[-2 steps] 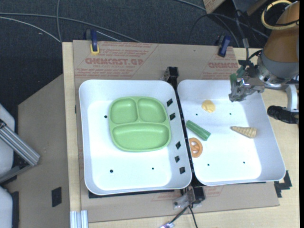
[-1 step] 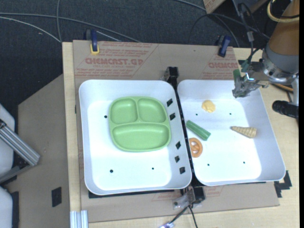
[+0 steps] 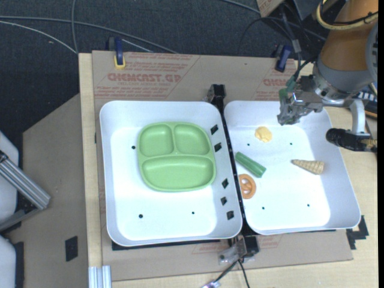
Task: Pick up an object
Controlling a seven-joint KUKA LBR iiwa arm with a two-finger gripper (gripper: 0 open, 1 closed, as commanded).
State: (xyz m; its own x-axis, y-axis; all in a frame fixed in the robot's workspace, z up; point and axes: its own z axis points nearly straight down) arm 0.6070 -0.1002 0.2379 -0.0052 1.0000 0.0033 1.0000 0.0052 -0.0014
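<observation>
Nothing is picked yet: the gripper (image 3: 288, 116) hovers above the right bin (image 3: 336, 206), near the yellow piece (image 3: 263, 134); finger state unclear.

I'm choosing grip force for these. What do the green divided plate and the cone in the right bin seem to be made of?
The green divided plate looks like moulded plastic with a smooth, matte to slightly glossy finish: uniform colour, rounded compartment ridges. The cone looks like a tan toy ice cream cone, probably plastic; its surface detail is too small to confirm. The end effector hangs above the right bin's far edge.
</observation>
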